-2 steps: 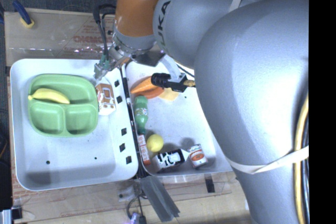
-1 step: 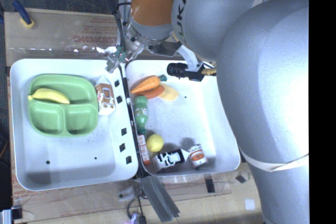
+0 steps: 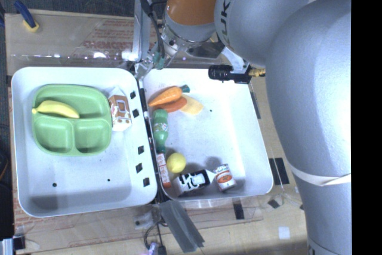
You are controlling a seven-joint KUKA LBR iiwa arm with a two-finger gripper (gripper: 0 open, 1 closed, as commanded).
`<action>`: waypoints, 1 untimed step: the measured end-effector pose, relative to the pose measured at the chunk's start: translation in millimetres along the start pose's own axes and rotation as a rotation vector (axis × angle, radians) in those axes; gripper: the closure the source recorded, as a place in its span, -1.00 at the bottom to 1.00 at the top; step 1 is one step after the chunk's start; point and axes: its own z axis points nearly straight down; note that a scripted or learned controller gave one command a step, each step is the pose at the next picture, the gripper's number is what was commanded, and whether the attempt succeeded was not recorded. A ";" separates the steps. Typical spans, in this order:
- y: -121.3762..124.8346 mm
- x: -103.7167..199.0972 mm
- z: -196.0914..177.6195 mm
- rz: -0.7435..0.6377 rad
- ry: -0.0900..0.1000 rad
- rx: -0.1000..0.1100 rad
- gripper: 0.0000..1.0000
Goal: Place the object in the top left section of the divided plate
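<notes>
While yellow banana [image 3: 55,108] lies in green divided plastic plate's [image 3: 89,134] top-left section | placing looks done | jaws [image 3: 149,61] state: cannot tell | next: retreat.

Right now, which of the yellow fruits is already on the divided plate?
The banana, lying in the green divided plate in the left bin. The lemon sits in the right bin, among the bottles.

One fixed camera — high above the bench, slanting down on both white bins [image 3: 24,128].
</notes>
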 end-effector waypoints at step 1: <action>-39.4 27.3 -81.9 0.253 -0.001 0.000 1.00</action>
